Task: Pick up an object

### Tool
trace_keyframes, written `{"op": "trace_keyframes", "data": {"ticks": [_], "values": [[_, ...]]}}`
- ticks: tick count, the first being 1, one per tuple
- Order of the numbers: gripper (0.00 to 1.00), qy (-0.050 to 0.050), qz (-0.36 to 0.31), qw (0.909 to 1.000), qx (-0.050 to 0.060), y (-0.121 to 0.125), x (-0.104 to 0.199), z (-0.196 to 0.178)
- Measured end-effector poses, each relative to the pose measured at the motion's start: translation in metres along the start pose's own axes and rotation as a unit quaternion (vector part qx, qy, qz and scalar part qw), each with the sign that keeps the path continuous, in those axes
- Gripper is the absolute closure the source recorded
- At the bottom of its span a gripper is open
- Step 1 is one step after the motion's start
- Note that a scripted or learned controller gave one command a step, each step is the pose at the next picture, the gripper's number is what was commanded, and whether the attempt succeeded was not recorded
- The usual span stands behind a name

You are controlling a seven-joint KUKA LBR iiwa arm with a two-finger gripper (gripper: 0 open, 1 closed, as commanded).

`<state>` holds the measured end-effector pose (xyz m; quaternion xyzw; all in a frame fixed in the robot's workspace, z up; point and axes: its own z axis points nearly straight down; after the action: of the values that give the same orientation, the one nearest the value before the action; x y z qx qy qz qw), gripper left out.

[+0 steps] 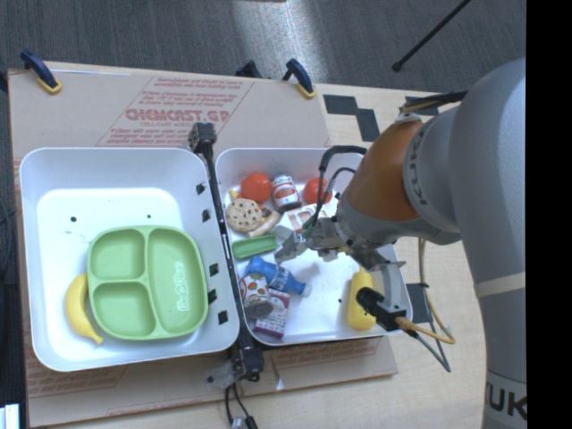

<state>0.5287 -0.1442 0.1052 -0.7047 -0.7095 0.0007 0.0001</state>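
A green divided tray (147, 282) was seen lying in the left white bin (54, 186), with a yellow banana (79, 309) just beside its left edge. Printed cardboard (179, 110) was held behind the bins by blue-and-yellow clamps (300, 77).

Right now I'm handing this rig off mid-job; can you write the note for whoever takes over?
Gripper: low inside the right bin, over the pile; fingers hard to read, nothing seen held.
Right bin holds: cookie, tomato, small jar, green stick, blue packet, snack box, yellow toy.
Left bin: green divided plate, banana.
Done: approach. Left: grasp and lift.
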Motion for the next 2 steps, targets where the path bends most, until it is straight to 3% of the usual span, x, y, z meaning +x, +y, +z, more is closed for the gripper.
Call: {"op": "trace_keyframes", "data": {"ticks": [1,2], "values": [[1.0,0.0,-0.002,1.0,0.001,0.0,0.0,-0.01],[1.0,0.0,0.001,1.0,0.0,-0.038,-0.052,-0.08]]}}
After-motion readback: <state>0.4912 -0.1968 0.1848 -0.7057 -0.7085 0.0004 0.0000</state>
